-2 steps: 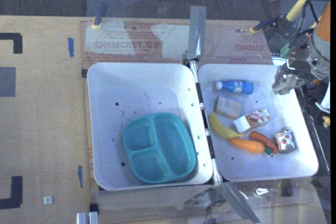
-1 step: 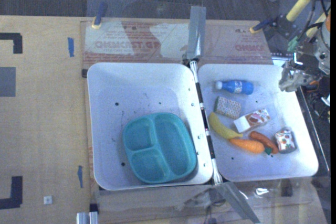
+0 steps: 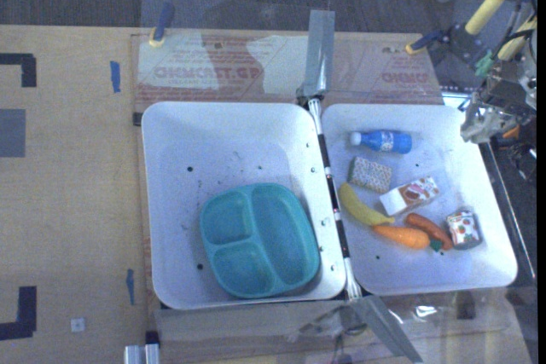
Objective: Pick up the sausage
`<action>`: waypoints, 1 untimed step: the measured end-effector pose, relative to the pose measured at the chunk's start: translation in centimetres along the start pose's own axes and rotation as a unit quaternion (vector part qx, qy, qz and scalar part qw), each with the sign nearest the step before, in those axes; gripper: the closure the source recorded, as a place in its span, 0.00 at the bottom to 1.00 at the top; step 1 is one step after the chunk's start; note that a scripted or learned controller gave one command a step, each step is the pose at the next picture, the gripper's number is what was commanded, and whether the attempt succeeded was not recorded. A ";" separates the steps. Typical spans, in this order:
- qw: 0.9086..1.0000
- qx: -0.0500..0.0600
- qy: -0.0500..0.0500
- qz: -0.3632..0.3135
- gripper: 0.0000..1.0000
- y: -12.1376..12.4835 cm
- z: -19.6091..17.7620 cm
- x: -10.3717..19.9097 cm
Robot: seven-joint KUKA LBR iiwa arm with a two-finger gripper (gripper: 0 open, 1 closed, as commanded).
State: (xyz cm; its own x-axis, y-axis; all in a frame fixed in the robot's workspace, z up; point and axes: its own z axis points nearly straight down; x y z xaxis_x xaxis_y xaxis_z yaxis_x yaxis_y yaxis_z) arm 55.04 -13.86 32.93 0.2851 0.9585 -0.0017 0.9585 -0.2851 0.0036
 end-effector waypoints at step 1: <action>1.000 0.002 0.000 0.014 1.00 1.1 1.3 0.1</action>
State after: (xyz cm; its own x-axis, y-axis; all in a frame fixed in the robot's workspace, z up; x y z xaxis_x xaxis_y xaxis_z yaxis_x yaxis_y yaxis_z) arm 56.10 -14.11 31.65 0.3114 0.9503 -0.0015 0.9503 -0.3114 0.0004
